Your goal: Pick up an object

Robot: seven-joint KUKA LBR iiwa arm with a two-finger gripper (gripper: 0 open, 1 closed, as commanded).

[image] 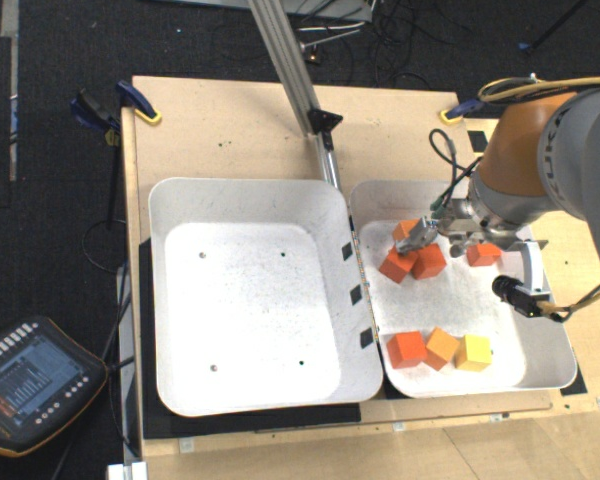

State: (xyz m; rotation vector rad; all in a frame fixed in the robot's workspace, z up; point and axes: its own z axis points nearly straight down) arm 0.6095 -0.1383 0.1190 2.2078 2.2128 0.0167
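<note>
My wooden tabletop carries the left white bin. A metal pole slants across its far side, blue clamps grip its far-left corner, and a teach pendant lies near-left on the floor.

No readable text; pendant screen content too small to make out.

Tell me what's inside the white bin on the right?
The shallow white right-hand bin holds small blocks: red ones beneath the end effector, another red block, plus red, orange and yellow blocks in front. The grey arm covers the bin's far corner.
</note>
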